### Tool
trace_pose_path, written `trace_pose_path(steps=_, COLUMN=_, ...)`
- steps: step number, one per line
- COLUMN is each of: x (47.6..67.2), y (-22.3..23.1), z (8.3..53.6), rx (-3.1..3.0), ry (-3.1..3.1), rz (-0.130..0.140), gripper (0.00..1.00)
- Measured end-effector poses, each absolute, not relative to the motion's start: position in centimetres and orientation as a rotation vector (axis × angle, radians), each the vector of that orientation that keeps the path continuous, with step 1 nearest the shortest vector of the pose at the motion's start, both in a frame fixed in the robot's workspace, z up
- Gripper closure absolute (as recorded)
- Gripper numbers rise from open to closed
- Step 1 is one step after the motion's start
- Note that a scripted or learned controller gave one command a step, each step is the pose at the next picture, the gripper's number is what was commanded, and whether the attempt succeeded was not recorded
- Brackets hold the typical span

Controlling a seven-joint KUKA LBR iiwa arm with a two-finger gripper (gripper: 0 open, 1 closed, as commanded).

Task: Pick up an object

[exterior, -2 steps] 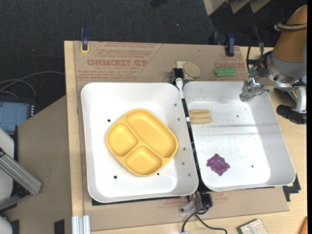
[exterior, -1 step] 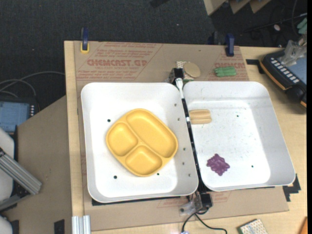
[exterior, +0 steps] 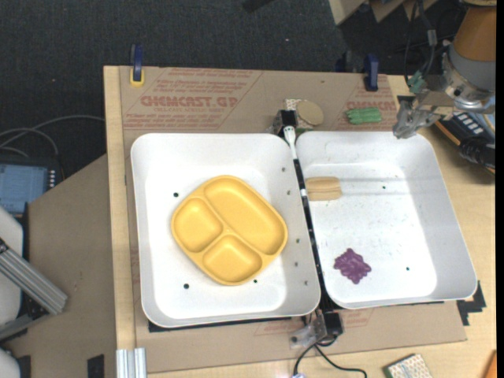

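Camera view: tool (exterior: 411, 121) upper right, over the right bin's far rim, grip state can't tell. Small purple knobbly soft-looking lump (exterior: 352, 265) lower centre of right white bin (exterior: 441, 211), probably light, squashy; pinch across its middle. Yellow three-compartment plastic tray (exterior: 228, 229) looks too wide.

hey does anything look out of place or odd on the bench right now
Two small things. A green object lies on the brown board behind the right bin, outside both bins. A tan block rests at that bin's left edge, against the divide. The yellow divided tray sits askew in the left bin. Nothing looks spilled or broken.
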State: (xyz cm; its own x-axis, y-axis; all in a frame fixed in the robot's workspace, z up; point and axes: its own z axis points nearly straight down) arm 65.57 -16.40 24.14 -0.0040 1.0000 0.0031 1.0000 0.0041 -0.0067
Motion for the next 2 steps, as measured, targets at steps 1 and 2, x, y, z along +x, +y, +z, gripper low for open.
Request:
trace_pose_path(steps=1, x=66.6, y=-22.6, z=8.0, rx=-2.224, ry=-2.217, rz=0.002, gripper=1.00)
trace_pose_path(steps=2, x=59.3, y=-22.4, z=8.5, rx=-2.220, ry=-2.213, rz=0.005, gripper=1.00)
